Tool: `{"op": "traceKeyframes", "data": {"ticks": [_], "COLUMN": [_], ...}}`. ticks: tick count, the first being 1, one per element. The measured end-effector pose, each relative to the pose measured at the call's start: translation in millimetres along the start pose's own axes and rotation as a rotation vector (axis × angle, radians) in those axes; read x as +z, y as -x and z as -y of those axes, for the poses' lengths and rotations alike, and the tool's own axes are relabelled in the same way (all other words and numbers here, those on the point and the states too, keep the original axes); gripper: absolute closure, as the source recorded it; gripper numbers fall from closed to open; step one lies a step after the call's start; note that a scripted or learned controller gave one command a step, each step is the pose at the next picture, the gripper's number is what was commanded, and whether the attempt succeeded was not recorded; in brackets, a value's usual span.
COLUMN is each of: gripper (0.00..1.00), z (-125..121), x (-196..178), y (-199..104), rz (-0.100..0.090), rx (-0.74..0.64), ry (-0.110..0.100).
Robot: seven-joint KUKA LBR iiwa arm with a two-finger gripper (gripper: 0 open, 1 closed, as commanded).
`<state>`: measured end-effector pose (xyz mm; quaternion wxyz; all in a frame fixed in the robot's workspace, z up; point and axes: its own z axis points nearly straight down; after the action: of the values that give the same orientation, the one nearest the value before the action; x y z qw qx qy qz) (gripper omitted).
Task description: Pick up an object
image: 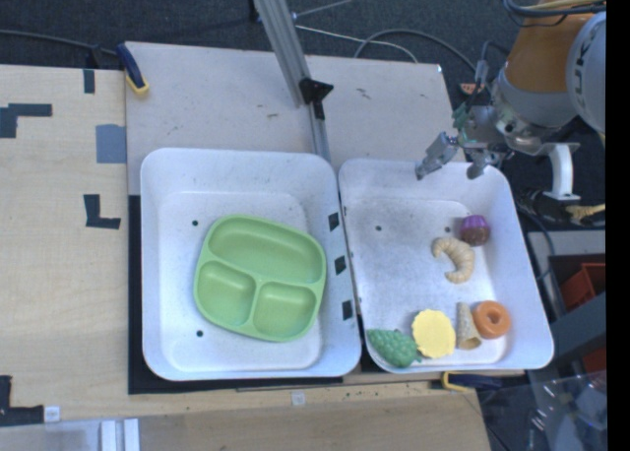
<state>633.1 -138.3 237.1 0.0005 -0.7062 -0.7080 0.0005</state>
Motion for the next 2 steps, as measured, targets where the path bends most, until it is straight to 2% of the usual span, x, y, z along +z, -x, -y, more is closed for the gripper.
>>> {"op": "traceKeyframes", "data": {"ticks": [1, 2], "gripper": [0.0, 0.0], "z": [0.0, -0.2], "x": [0.0, 64.5], "y": [0.1, 2.1], "rz": [0.0, 0.001], "rx": [0.0, 0.001], "ry": [0.0, -0.006]}}
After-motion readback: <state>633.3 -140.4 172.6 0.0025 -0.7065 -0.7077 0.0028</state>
